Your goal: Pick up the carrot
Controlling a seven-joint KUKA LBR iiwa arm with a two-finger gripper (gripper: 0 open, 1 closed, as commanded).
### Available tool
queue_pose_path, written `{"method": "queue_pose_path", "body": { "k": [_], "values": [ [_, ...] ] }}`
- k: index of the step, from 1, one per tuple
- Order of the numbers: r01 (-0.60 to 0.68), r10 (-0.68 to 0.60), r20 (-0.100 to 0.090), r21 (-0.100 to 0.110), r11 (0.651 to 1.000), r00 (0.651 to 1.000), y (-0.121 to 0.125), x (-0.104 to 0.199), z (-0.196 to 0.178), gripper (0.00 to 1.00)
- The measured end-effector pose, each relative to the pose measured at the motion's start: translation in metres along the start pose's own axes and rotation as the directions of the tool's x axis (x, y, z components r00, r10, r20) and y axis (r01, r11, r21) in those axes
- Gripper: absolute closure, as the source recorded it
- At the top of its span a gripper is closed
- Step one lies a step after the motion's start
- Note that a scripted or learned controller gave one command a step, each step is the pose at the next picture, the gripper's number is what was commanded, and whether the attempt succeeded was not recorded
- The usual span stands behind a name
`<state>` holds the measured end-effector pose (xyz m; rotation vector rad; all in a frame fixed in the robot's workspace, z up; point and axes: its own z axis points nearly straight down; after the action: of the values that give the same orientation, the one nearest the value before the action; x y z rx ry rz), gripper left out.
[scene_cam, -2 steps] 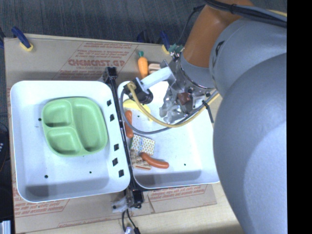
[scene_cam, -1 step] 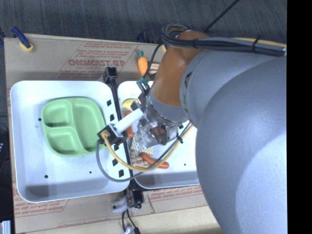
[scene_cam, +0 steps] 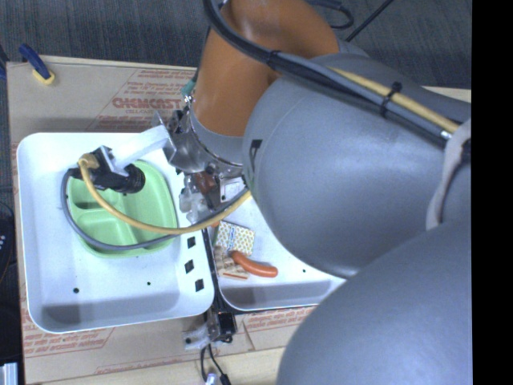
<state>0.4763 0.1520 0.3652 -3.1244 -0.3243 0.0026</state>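
Note:
The carrot (scene_cam: pixel 256 268) is a small orange stick lying in the right bin (scene_cam: pixel 264 297), close to its front wall and near the divider. My gripper (scene_cam: pixel 197 196) hangs over the divider between the two bins, up and to the left of the carrot and apart from it. The arm's bulky grey body and orange band cover most of the right bin.
A green divided plate (scene_cam: pixel 132 215) sits in the left bin (scene_cam: pixel 48 239), with yellow and grey cables (scene_cam: pixel 104 203) looping over it. A patterned packet (scene_cam: pixel 235 237) lies just behind the carrot. A blue and yellow clip (scene_cam: pixel 36 62) rests on the cardboard at the far left.

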Motion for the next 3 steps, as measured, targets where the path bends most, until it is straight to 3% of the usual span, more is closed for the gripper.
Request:
{"method": "queue_pose_path", "body": {
  "k": [1,2,3],
  "values": [
    [0.633,-0.633,0.001,0.002,0.774,0.774,0.059,-0.011,-0.043,1.00],
    [0.791,-0.791,0.000,0.001,0.612,0.612,0.104,-0.022,-0.130,1.00],
    [0.798,-0.798,0.002,0.005,0.603,0.603,0.061,-0.014,0.026,1.00]
  ]
}}
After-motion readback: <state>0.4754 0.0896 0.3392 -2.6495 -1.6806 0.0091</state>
